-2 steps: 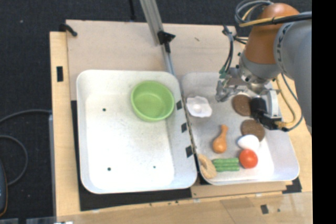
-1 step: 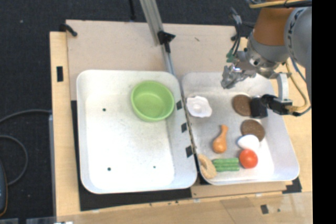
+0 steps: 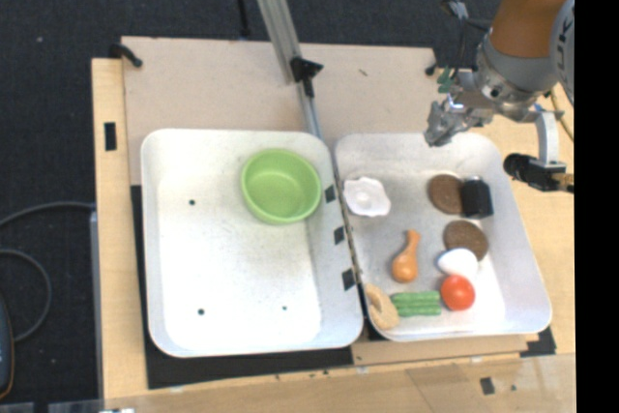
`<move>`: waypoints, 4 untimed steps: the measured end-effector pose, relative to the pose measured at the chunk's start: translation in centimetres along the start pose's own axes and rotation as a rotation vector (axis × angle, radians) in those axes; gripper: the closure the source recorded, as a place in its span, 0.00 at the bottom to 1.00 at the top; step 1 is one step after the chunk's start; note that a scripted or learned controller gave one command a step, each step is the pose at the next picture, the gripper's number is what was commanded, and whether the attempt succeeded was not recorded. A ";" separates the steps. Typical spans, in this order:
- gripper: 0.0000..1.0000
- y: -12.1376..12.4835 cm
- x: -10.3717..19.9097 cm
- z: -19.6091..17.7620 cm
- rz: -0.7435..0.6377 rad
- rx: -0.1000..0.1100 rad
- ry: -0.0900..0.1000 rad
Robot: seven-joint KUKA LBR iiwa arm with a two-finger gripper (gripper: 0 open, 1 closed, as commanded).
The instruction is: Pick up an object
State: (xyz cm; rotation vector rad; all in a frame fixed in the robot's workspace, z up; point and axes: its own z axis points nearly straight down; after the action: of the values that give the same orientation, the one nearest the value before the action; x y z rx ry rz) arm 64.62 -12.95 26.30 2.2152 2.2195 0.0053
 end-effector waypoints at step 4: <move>1.00 -2.1 16.3 -1.6 -0.005 0.007 0.003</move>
State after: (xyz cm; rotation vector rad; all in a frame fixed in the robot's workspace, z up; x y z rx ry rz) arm 62.49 3.31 27.81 2.2142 2.2303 0.0007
